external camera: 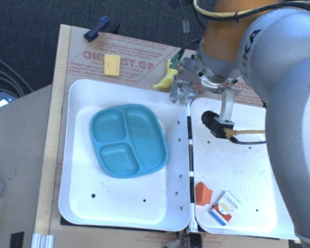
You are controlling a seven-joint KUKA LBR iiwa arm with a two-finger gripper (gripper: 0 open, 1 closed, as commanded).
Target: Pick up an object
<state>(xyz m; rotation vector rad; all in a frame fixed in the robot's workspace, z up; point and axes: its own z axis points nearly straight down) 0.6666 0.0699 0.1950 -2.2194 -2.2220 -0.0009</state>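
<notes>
While the gripper (182,92) hangs at the bins' far edge, grip unclear, teal three-compartment plate (129,140) lies flat in left bin (70,183).

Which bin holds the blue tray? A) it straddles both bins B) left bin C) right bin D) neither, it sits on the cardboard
B: the blue tray lies flat inside the left bin, apart from the divider; the right bin holds an orange piece and a small box.
</notes>
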